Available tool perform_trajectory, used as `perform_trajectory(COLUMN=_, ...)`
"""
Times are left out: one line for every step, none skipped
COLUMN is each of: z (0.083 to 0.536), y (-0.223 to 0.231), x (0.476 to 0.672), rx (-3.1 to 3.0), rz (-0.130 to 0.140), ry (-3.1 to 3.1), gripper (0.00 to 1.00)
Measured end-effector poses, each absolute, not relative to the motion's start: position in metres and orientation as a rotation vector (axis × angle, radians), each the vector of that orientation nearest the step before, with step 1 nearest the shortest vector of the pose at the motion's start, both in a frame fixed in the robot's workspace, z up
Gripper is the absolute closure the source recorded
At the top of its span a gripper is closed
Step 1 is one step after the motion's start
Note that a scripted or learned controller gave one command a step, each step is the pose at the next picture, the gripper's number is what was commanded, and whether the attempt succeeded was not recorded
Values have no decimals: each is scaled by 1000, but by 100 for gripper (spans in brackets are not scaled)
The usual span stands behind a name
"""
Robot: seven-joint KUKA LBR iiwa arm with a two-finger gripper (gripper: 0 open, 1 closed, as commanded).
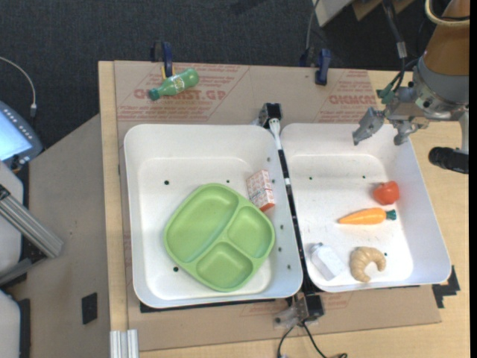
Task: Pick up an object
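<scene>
My gripper [384,130] hangs above the far edge of the right bin [328,155], its two fingers spread open with nothing between them. Below it in that bin lie a red tomato [386,192], an orange carrot [365,216], a tan croissant [367,263] and a small white packet [327,260]. The left bin [149,162] holds a green divided plate [219,236] and a small pink-and-white carton [260,190] at the plate's upper right.
A green bottle [173,83] lies on the cardboard behind the left bin. Two blue clamps [322,66] grip the board's far edge. A black bar [282,171] runs between the bins.
</scene>
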State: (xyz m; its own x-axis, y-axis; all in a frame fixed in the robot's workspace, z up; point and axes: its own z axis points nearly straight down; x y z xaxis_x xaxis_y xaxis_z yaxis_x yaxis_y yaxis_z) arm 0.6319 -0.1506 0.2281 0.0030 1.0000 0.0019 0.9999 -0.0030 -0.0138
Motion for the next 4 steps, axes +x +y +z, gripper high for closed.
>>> perform_trajectory(z=237, y=-150, x=635, rx=-2222, rz=0, ry=-2222, gripper=0)
perform_trajectory(z=176, y=-149, x=641, rx=-2216, rz=6, ry=-2219, gripper=0)
perform_trajectory(z=112, y=-150, x=640, rx=-2217, rz=6, ry=-2218, gripper=0)
perform_trajectory(z=83, y=-149, x=640, rx=-2218, rz=4, ry=-2219, gripper=0)
